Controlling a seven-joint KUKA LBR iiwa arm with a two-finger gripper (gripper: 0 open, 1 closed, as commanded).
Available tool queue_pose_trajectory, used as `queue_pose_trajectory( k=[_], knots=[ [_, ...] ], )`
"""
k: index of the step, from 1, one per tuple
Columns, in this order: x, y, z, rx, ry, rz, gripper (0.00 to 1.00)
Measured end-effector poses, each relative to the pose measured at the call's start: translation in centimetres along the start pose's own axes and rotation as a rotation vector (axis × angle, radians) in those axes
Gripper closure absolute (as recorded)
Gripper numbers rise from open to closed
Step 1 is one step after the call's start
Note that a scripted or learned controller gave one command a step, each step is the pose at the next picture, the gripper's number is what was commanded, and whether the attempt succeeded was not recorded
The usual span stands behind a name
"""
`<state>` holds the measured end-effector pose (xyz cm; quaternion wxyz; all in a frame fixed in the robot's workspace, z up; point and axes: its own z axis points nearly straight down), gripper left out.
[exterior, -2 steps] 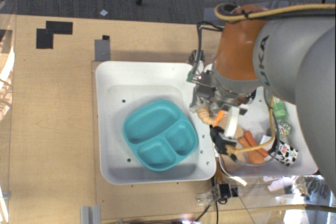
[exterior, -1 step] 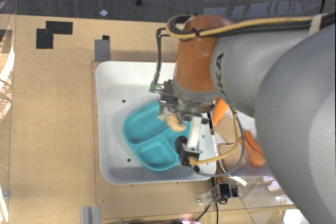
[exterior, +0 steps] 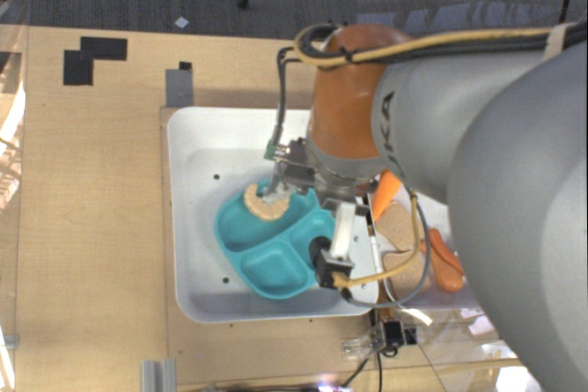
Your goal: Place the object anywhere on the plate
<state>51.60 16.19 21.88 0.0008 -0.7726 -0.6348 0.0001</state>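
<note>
My arm, grey w/ orange band, hides much of the white bin (exterior: 197,197). My gripper (exterior: 276,188) sits over the far compartment of a teal divided plate (exterior: 276,266), near the bin's centre. A tan, bread-like object (exterior: 264,205) lies there, partly covered; its axis is unclear. Can't tell how my jaws stand. Orange carrot (exterior: 388,188) & sausage-like piece (exterior: 446,263) peek out by the bin's right edge.
</note>
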Motion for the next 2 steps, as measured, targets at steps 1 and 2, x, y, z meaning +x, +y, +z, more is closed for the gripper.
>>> queue_pose_trajectory(
  k=[1, 2],
  knots=[
    [0.12, 0.11, -1.09, -0.001, 0.002, -0.007, 1.00],
    [0.11, 0.11, -1.06, 0.000, 0.002, -0.007, 0.00]
  ],
)
